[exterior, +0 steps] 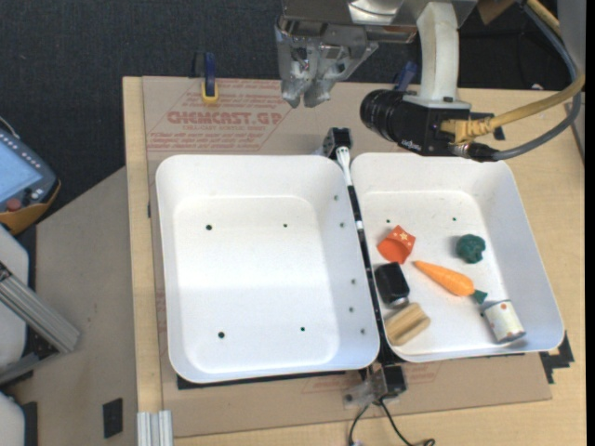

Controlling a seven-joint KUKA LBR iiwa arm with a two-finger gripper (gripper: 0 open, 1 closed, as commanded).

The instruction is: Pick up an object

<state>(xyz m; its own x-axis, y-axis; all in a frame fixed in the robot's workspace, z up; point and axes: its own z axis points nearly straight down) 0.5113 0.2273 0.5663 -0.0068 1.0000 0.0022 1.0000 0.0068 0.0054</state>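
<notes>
1. Red print on the brown board under the bins reads "CHEMCAST GP", seen upside-down along its far edge; smaller lines under it are too faint to read.
2. A blue-and-yellow clamp stands on the board's far left corner.
3. The things to pick all lie in the right bin:
   - an orange carrot with a green stem end, lying at a slant near the middle;
   - a small dark green lump, like a broccoli floret, just beyond the carrot;
   - a red-orange folded piece near the bin's left wall;
   - a black block just in front of it;
   - a tan wooden block at the near left corner, just beside the black one;
   - a small white cylinder with a dark end, at the near right, close to the carrot's stem.
4. The left bin shows a bare white floor with a few small dark holes.
5. A black strip runs along the seam where the two bins meet.
6. The claw hangs above the board's far edge, beyond the left bin, well apart from every object; its fingers point down with nothing between them, and I cannot tell whether they are spread or pressed together.
</notes>
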